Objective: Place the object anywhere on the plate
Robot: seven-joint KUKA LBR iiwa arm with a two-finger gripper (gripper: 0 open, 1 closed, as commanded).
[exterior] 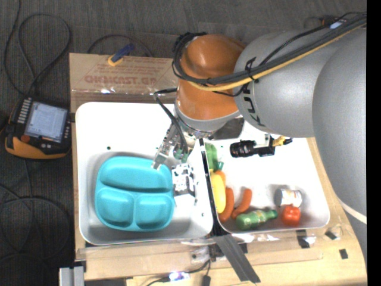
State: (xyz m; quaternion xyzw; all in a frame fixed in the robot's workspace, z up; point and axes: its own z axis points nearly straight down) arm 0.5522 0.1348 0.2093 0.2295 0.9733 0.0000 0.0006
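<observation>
Right, small green object (pixel 181 154) sits near my gripper (pixel 168 152), over the left bin (pixel 119 121), just past the upper right edge of the blue plate (pixel 134 191). Can't confirm I have hold of it, and I cannot tell how the gripper is set; too small and cluttered to read. My orange wrist band (pixel 205 76) hangs above the divider between the bins. Right bin (pixel 318 177) holds the rest: banana (pixel 219 194), carrot (pixel 242 202), green bottle (pixel 255 218), tomato (pixel 290 215), small can (pixel 288 196).

Judgement: carry/place step, near the end. Next move calls for a short shift toward the plate's middle, descend, release.
</observation>
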